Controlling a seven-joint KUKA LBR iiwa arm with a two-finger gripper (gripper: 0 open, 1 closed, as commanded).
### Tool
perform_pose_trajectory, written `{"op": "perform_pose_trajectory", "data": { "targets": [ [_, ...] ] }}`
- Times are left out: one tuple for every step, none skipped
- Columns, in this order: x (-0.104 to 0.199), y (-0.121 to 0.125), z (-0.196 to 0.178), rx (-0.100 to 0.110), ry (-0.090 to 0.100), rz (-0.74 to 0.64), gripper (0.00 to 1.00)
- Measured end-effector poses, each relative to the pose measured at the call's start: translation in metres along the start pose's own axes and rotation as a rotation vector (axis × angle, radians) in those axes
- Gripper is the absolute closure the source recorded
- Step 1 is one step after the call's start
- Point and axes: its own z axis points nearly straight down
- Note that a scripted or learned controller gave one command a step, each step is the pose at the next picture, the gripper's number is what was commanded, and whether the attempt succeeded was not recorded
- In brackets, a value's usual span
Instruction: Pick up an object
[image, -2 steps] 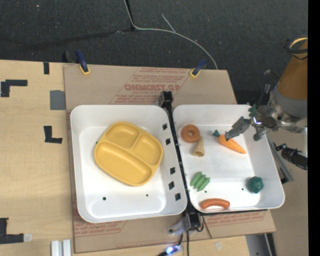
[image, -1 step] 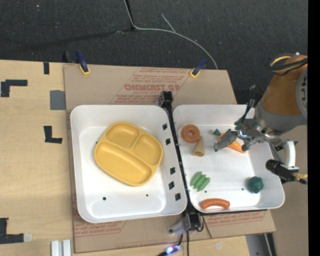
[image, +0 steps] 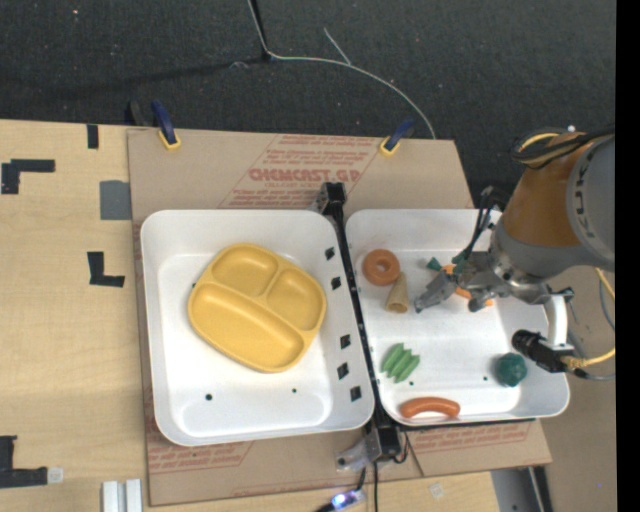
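My gripper (image: 457, 296) hangs low over the upper middle of the right bin (image: 545, 405). Its fingers (image: 431, 295) stand open. A small orange piece (image: 466, 294) lies between them, and I cannot tell whether they touch it. Just up and left of the gripper is a small teal piece (image: 434, 265). A tan cone (image: 398, 295) lies a little left of the left fingertip, below an orange ring (image: 380, 267). Further down the bin are a green pod (image: 400, 362), a dark teal ball (image: 511, 370) and an orange-red sausage (image: 431, 407).
The left bin (image: 165, 400) holds a yellow divided plate (image: 258, 306). A black divider rail (image: 345, 300) runs between the two bins. The arm's grey and orange wrist (image: 545, 215) covers the right bin's upper right corner. A black cable fitting (image: 540, 350) hangs near the teal ball.
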Motion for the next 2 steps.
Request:
{"op": "perform_pose_trajectory", "data": {
  "targets": [
    [0.001, 0.0, 0.053, -0.005, -0.001, 0.0, 0.0],
    [0.001, 0.0, 0.041, -0.005, 0.0, -0.001, 1.0]
  ]
}}
